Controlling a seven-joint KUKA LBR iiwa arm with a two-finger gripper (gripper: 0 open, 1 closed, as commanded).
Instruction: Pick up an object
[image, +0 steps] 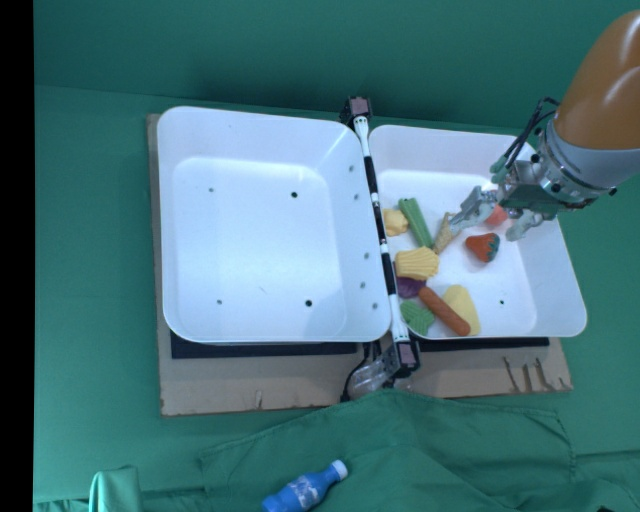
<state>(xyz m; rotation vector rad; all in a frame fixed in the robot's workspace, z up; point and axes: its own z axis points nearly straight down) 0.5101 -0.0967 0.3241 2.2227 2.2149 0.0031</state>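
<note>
Left bin (200, 140): plain white with a few dark dots. Right bin (545, 300): white. In it, a green stick (416, 222), a yellow ridged piece (418, 264), an orange carrot (444, 312), a purple piece (408, 288) and a red strawberry (483, 246) at 3 o'clock. Tabletop (90, 250): green cloth over brown cardboard (200, 398). Blue bottle (303, 487), white cap, at 6 o'clock. Arm (605, 80): orange band, grey below.
</note>
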